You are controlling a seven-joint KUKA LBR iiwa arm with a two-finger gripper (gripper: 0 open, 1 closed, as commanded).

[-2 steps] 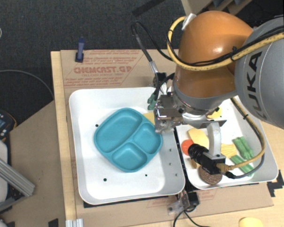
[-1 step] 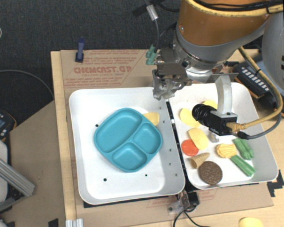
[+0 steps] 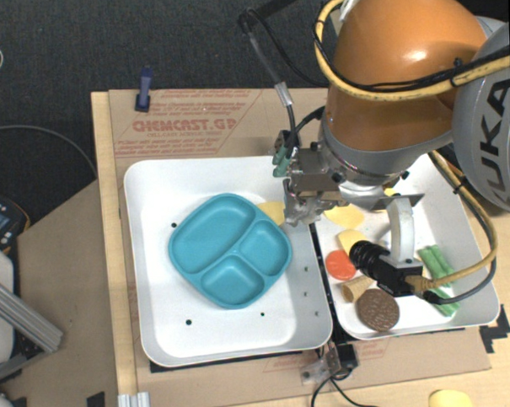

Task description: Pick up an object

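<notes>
1. Where the two bins meet, toward their far edges, the gripper [image 3: 301, 206] hangs low; whether it grasps anything cannot be told.
2. A yellow piece [image 3: 272, 212] lies just beside it in the left bin [image 3: 148, 270], against the blue plate [image 3: 230, 250].
3. A red disc [image 3: 340, 265], a brown disc [image 3: 378, 309] and green sticks [image 3: 435, 266] lie in the right bin's [image 3: 459, 232] near half.

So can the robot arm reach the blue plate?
Probably yes. The blue plate lies in the left bin with nothing on top of it, and the gripper is right by its upper right edge.
</notes>
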